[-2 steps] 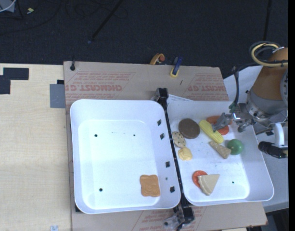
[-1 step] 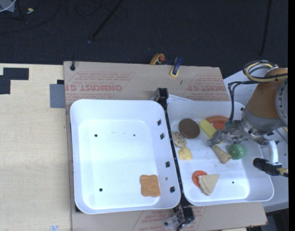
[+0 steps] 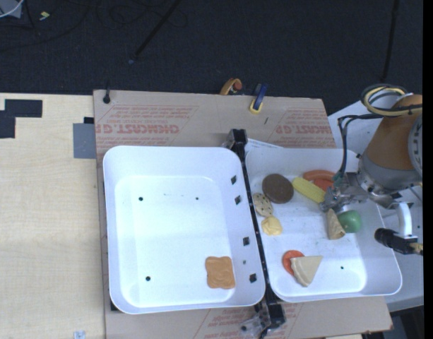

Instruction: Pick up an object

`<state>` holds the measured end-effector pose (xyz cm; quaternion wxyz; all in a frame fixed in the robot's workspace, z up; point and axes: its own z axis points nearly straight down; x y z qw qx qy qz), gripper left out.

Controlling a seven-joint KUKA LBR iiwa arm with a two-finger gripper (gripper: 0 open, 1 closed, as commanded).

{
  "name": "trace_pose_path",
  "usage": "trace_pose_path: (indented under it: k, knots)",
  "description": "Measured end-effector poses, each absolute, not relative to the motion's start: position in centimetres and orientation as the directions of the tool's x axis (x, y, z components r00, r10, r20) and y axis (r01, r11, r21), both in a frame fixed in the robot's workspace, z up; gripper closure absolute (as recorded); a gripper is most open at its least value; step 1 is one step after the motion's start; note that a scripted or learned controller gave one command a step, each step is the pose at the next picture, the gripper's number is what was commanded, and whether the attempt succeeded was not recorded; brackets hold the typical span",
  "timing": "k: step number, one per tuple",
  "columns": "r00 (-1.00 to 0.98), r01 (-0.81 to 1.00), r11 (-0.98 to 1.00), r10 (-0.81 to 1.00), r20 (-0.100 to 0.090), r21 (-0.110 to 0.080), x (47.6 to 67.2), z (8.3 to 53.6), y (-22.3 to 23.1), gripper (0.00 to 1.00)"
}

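Arm comes in from the right, orange band up top, grey wrist angled down and left over the right bin. Gripper sits low at the bin's right side, right at a tan wedge and a green round piece; wedge and green piece touch each other just below the tip. Can't tell how the tool is set or whether anything is in it, too small and cluttered.

Right bin contents: brown disc upper left, yellow block beside it, orange-red piece behind the yellow one. Speckled cookie and a pale yellow lump near the divider. Red disc with a cream wedge overlapping it at the front.

Left bin has one orange toast-like piece, front right corner.
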<state>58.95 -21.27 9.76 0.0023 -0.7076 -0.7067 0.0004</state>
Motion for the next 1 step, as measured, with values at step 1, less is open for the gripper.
trace_pose_path:
  k: [1]
  knots:
    - [0.001,1.000,-0.001,1.000,0.002,-0.003,52.05,8.79,-21.26,1.00]
